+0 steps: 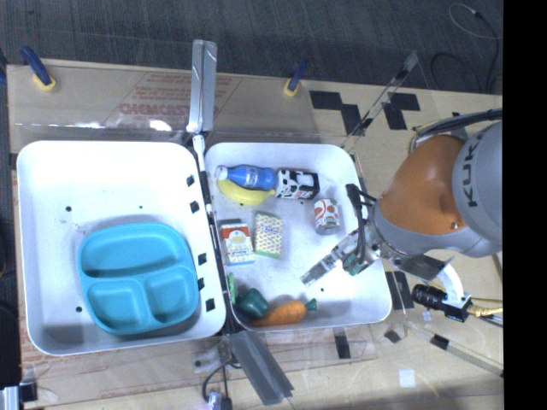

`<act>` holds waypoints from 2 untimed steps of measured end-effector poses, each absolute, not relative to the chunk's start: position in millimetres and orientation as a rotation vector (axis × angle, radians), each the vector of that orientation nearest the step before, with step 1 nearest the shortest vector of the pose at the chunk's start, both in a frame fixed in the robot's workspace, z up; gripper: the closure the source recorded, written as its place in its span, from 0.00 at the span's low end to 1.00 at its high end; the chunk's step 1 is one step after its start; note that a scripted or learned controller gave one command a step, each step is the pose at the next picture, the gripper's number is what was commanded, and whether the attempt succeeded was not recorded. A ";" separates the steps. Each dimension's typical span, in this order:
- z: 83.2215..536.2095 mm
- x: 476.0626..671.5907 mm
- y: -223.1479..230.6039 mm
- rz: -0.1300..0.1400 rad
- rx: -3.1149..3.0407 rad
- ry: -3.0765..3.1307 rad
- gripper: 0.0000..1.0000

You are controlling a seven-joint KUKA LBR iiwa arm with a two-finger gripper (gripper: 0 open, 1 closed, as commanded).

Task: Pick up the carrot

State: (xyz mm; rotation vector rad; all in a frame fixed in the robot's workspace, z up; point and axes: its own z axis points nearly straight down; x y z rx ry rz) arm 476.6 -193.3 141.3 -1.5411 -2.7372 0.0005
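Here, "KUK" reads on the arm; the carrot lies near-left of the gripper, apart from it; gripper state cannot be told.

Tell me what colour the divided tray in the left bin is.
Light blue. The divided tray shows plainly in the camera view.

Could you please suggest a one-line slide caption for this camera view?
Grey arm's hand hovers in the right white bin, apart from the orange carrot lying at its near edge.
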 end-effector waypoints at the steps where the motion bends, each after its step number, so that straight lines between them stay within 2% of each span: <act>1: 109.0 477.7 -126.0 0.000 -0.960 -2.994 0.00; 2: 110.9 477.1 -177.9 0.000 -1.103 -2.943 0.00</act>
